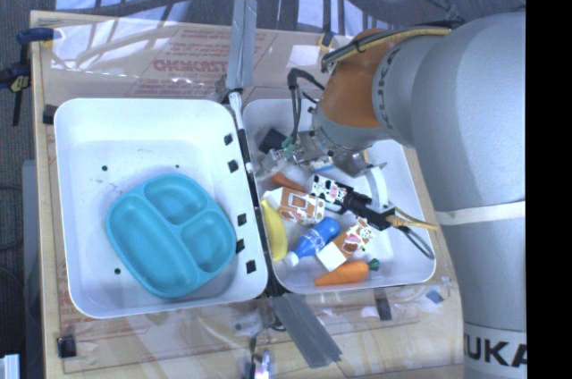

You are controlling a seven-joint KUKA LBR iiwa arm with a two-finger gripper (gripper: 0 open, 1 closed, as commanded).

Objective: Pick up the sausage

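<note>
The arm (pixel 474 136) is a bulky thing, smooth rounded grey casing, wide as a drum where it fills the right side. Near the bottom edge dark block letters (pixel 490 352) spell "KUKA". A pale thin seam (pixel 483 213) rings the big segment. Above the wrist sits a glossy orange band (pixel 353 91), with black cables (pixel 308 82) looped beside it and a yellowish line (pixel 402 35) running along the top.

Bright, maybe slight blur, plastic glare
</note>
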